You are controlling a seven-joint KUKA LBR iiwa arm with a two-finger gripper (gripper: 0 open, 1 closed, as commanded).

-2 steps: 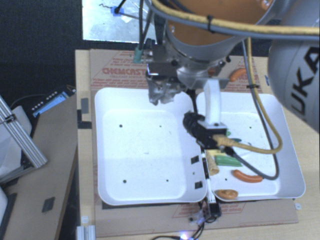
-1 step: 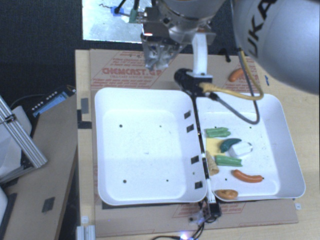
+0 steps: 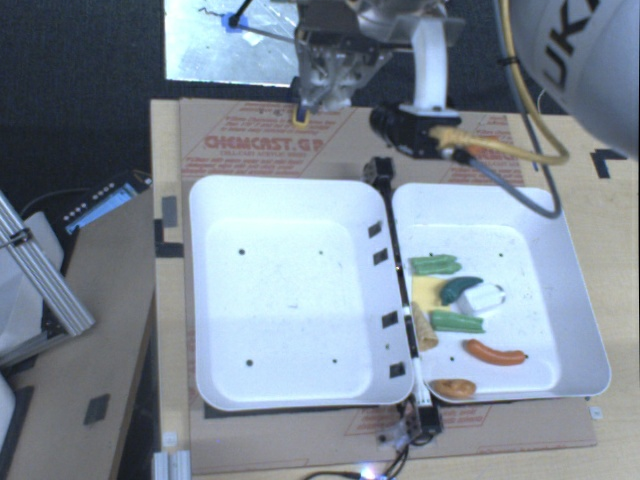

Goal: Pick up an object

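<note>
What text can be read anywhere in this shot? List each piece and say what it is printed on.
"CHEMCAST GP": red print on the brown sheet under the bins, behind the left bin.
"KU": large black letters, cut off by the frame, on the grey arm.
More red print repeats along the brown sheet's edges, too small and blurred to read.

The left bin (image 3: 290, 288) offers an open floor across its whole width. In the right bin (image 3: 530, 258) the items crowd its inner wall near the dividing rim: two green pieces (image 3: 435, 264), a yellow block (image 3: 428, 291), an orange sausage (image 3: 495, 354). Its far and outer parts are open. A yellow cable (image 3: 510, 148) crosses the desk's far right corner.
</note>
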